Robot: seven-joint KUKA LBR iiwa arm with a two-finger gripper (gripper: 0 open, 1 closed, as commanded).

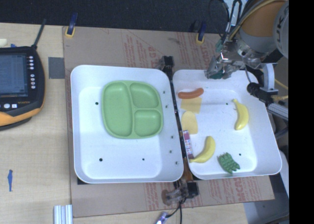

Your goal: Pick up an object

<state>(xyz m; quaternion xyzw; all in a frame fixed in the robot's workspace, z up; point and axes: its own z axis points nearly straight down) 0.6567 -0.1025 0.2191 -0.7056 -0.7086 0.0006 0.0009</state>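
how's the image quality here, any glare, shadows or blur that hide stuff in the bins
Camera view: lighting is even and fairly soft; the white right bin is bright but not blown out, so both bananas and the sausage read clearly. The green plate in the left bin casts little shadow. The gripper is small, dark and a bit smeared. The backdrop along the top is nearly black.

Both bins point(88, 164) look like smooth, slightly glossy white plastic; the green tray point(131, 109) is matt plastic; the worktop point(29, 169) is pale wood under brown cardboard point(122, 41).
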